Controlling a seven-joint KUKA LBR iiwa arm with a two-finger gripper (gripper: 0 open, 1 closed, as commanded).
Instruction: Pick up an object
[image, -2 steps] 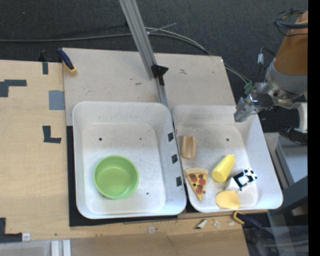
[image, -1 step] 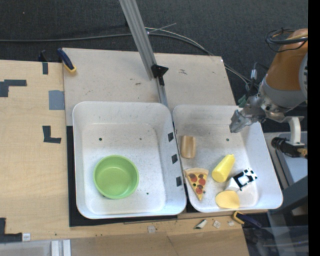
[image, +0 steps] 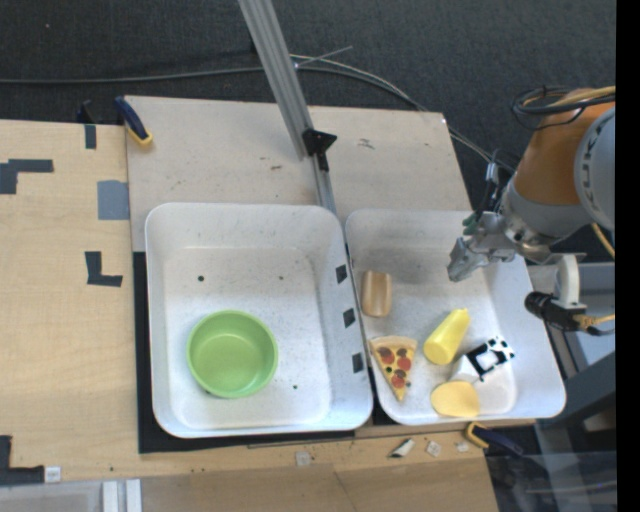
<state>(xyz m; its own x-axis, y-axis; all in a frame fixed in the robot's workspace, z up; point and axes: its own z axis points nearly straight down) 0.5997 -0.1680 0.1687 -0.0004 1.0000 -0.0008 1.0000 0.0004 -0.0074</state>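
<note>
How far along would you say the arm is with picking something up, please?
Nothing looks picked yet. The gripper is over the right bin's far right part, with no object between its fingers. The yellow cylinder, pizza slice and bread piece lie in that bin; grasping and lifting remain.

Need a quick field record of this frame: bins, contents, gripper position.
left bin: green bowl
right bin: bread-like tan piece, toy pizza slice, yellow cylinder, flat yellow piece, black-and-white block
gripper: over the right bin's far right part, nothing seen between its fingers
nearest object to gripper: yellow cylinder, apart from it
task state: no object picked yet
</note>
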